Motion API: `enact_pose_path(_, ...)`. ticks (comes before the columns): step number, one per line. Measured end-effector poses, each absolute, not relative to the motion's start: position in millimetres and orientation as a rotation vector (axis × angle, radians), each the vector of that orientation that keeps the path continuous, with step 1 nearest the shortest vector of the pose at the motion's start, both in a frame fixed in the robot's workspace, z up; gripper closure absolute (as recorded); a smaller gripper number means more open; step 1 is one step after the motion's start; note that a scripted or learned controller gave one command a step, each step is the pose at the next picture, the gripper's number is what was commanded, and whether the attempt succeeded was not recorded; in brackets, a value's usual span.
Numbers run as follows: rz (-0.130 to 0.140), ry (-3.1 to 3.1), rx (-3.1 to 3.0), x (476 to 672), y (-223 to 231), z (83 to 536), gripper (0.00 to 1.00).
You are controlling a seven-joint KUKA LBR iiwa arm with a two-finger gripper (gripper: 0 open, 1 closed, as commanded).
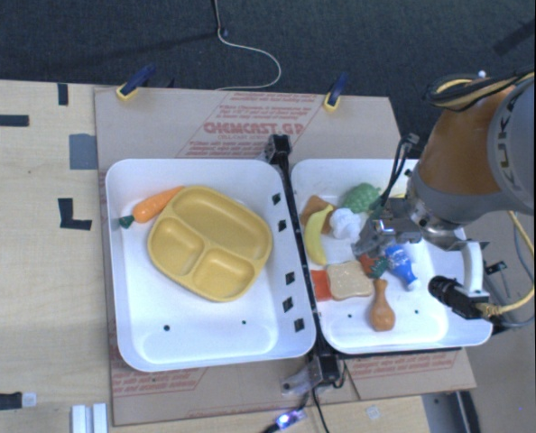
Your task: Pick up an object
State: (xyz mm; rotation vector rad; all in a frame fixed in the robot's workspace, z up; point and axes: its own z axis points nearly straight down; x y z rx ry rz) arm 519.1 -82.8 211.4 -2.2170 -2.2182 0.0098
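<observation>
Two shallow white bins sit side by side on a sheet of cardboard (250, 129) over the bench. The left bin (137, 332) holds a yellow divided plate (210, 242), lying a little askew, and a toy carrot (152, 205) touching the plate's upper-left edge, its orange tip pointing up and right and its green end toward the bin's left wall.

The right bin (430, 330) is crowded with toy food. A yellow banana (314, 236) lies close to the divider between the bins, its long axis running roughly top to bottom. Just right of it is a white lump (344, 223), and above that a green leafy piece (362, 196). Lower down, a slice of toast (348, 280) lies flat with a red block (320, 284) touching its left side. A brown drumstick (382, 306) lies right of the toast, its long axis near vertical, thick end toward the bin's near wall and narrow end pointing up toward the gripper.

The gripper (376, 240) is low in the middle of the right bin, reaching in from the right beneath the grey and orange arm (466, 161). It hangs over the pile between the white lump and a blue item (402, 266), with a small red piece (368, 264) just below it. Whether its tips are apart or together cannot be told, as the metal parts blur into the clutter. The banana, white lump and toast crowd its left side.
</observation>
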Motion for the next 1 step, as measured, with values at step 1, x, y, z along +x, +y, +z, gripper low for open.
enact_pose_path(1, 0.005, -2.222, -2.215, 522.9, -79.5, 231.6, 1.0)
